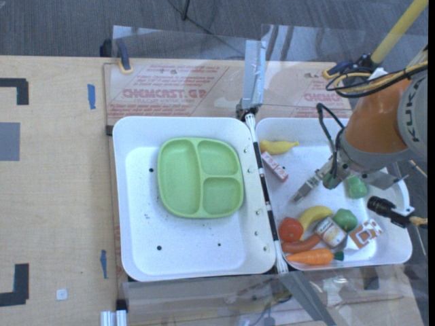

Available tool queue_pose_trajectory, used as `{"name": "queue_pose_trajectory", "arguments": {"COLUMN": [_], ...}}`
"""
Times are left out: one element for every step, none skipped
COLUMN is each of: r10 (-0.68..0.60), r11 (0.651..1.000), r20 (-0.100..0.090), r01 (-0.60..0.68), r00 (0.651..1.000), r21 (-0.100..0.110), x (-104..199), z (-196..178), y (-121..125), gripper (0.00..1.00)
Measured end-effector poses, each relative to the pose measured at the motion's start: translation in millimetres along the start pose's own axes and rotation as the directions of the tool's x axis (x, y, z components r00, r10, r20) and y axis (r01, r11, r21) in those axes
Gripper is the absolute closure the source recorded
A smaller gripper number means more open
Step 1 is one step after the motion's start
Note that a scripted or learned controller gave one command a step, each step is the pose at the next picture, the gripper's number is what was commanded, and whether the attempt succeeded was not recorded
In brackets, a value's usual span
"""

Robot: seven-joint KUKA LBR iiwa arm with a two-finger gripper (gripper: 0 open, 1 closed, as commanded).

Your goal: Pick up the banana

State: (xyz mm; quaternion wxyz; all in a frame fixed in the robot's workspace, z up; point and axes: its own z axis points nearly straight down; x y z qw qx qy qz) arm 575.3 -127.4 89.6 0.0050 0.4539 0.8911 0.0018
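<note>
A small yellow banana (279, 145) lies at the far left of the right bin (299, 125), close to its back wall. A second curved, yellow-green banana-like fruit (314, 216) rests lower down among the pile of toy food. My gripper (306, 189) hangs over the middle of the right bin, pointing down and to the left. It sits between the two yellow fruits, apart from both, and nothing shows in its grasp.
A red-and-white box (274, 166) lies just below the top banana. A tomato (291, 229), carrot (312, 257), jar (331, 231), green pepper (345, 219) and small carton (365, 234) crowd the bin's front. The left bin (136, 202) holds a green divided plate (201, 178).
</note>
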Motion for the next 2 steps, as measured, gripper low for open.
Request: {"name": "queue_pose_trajectory", "arguments": {"r10": [0.037,0.04], "r11": [0.999,0.999], "r20": [0.002,0.011], "r01": [-0.037,-0.04], "r00": [0.999,0.999], "r21": [-0.002,-0.009], "x": [25,22], "z": [0,-12], "y": [-16,-15], "gripper": [0.0,1.0]}}
